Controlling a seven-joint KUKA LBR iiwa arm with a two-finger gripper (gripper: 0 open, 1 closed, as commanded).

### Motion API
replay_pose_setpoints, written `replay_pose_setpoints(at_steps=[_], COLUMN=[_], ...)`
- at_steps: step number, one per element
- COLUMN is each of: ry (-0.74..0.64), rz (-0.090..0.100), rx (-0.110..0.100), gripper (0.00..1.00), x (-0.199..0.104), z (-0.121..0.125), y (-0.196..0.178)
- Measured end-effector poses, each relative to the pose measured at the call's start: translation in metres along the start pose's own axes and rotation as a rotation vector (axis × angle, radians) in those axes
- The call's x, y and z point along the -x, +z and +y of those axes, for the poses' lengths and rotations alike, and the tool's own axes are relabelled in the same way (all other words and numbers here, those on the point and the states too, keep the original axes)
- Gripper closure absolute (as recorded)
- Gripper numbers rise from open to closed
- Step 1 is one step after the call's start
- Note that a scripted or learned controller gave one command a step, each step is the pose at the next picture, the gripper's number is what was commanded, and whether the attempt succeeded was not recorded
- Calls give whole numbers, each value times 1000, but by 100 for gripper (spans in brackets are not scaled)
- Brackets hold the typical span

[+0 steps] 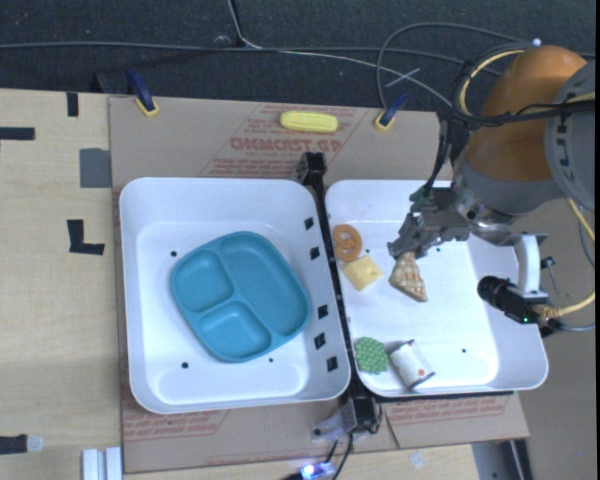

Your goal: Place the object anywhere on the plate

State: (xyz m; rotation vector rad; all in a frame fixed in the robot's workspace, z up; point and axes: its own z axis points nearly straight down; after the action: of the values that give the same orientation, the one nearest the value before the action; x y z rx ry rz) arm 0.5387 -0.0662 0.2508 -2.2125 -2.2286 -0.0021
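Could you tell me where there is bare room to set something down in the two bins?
Left bin: bare strips around the blue plate. Right bin: bare floor right of the can; crowded near the divider by pretzel, yellow block, gripper.

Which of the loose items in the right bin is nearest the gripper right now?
The tan wedge-shaped piece, directly under the gripper. The yellow block, orange pretzel, green piece and white can lie farther off.

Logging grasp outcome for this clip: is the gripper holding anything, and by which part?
Cannot be told. The gripper sits at the top end of the tan wedge-shaped piece; a grip isn't visible.
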Motion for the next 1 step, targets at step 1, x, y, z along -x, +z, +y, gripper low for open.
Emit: replay_pose_setpoints(at_steps=[1], ry=[0], rz=[-1], rx=[-2], gripper=[100], x=[-63], z=[-4], y=[2])
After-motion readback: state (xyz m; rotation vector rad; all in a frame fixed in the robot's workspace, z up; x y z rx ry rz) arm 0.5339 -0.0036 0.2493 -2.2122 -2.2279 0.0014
